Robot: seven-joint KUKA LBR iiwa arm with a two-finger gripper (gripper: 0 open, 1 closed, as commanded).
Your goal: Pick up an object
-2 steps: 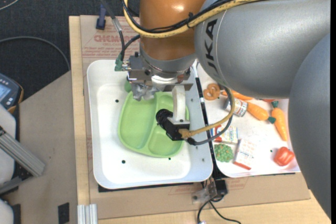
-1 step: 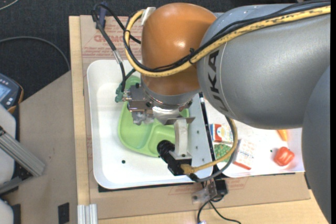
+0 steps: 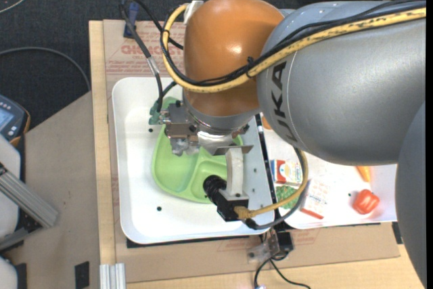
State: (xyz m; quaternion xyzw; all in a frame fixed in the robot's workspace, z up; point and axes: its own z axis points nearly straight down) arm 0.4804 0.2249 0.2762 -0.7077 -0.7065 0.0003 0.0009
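Mostly hidden, glossy green dish (image 3: 177, 172)

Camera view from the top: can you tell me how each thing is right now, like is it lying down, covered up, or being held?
Green plate: lying flat in the left bin, partly covered by the arm.
Arm: reaching in low over the left bin, above the plate.
Red toy: resting loose in the right bin, untouched.
Printed card: lying flat in the right bin, partly covered by the arm.
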